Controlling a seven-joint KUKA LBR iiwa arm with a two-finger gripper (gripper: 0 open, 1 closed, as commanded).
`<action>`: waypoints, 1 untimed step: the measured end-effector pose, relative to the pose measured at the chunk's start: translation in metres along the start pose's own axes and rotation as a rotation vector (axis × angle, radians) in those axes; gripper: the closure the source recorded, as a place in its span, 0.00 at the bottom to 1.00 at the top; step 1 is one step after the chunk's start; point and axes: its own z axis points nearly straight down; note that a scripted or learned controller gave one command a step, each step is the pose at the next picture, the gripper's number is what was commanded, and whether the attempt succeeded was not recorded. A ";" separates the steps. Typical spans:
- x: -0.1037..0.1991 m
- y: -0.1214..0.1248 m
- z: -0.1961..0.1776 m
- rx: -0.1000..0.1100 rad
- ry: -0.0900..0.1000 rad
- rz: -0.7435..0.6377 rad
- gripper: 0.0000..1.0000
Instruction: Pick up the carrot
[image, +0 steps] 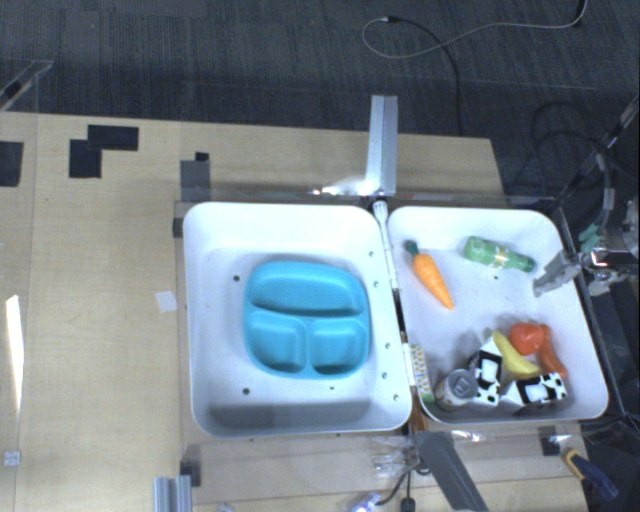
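Both white bins, the left bin (200, 300) and the right bin (560, 240), look like smooth moulded plastic with a soft sheen. The blue tray (305, 315) at the frame's centre is glossy plastic, its compartments catching light. The carrot (432, 278) looks like matt orange plastic with a green cap. The green bottle (495, 254) at upper right appears translucent and shiny. The bench (90, 330) has a pale wood-grain finish, matt. A brushed metal post (383, 145) stands above the bins. The floor (200, 50) at the top looks like dark, rough carpet.
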 end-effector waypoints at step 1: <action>0.057 0.078 0.119 0.002 0.002 -0.022 0.00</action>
